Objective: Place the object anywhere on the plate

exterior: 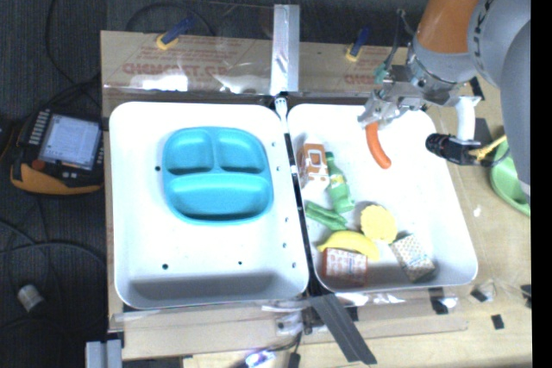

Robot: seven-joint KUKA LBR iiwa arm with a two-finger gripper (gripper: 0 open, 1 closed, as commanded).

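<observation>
Carrot lifted, plate waiting to the left.

We see the blue plate [216, 171] lying bare in the left bin [138, 271]; in the right bin [448, 211] a clutter of toy foods lies along the near side. Farther right, the gripper [379, 118] hangs over the far part of that bin, fingers clamped on the top end of an orange carrot [379, 147], which dangles below. We judge the carry is in hand: next comes a leftward move across the divider, then release over the plate.

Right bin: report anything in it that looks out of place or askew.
In the right bin most toys sit heaped against the lower left: banana, yellow disc, green pieces. The orange carrot is apart, just below the gripper. Nothing looks spilled or damaged.
</observation>
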